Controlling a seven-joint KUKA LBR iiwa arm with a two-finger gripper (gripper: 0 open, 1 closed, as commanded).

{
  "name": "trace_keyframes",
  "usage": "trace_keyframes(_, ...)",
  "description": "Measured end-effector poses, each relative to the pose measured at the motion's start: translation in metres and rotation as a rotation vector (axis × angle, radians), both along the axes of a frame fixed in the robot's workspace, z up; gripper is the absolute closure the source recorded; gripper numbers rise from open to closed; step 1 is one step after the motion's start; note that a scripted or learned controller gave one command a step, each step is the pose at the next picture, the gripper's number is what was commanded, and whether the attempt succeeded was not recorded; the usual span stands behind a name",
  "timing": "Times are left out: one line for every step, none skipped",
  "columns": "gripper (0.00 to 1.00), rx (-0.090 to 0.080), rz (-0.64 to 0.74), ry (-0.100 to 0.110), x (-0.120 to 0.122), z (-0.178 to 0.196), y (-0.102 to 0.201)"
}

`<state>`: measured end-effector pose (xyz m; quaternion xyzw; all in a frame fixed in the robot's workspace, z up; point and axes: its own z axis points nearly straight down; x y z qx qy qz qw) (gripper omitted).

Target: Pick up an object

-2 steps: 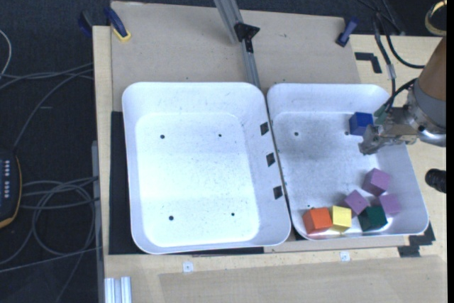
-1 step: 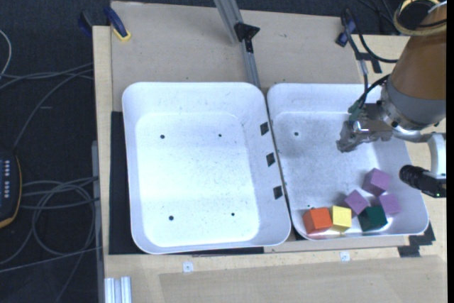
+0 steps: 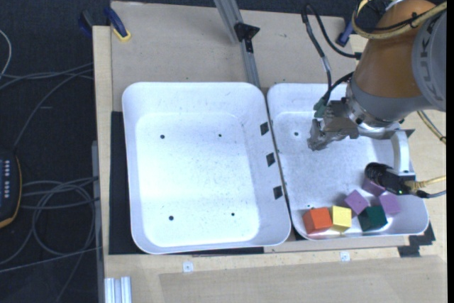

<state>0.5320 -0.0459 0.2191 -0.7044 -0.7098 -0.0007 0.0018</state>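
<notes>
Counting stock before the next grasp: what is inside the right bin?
The right bin holds an orange block, yellow block, green block and two purple blocks. The arm covers part of its floor.

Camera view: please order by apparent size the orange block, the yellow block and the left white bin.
1. Left white bin, by far the largest.
2. Orange block.
3. Yellow block, only slightly smaller; this ranking is unsure.

arm point(image 3: 408, 46) cut off at right edge, gripper point(image 3: 320, 139) fingers indistinct

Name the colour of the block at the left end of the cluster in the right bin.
Orange block, seen in the camera view.
</notes>
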Motion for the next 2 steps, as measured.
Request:
trace_keyframes(1.00,-0.001,0.000,-0.005,0.003,0.015,0.051)
trace_keyframes(1.00,-0.001,0.000,-0.003,0.015,0.009,0.107)
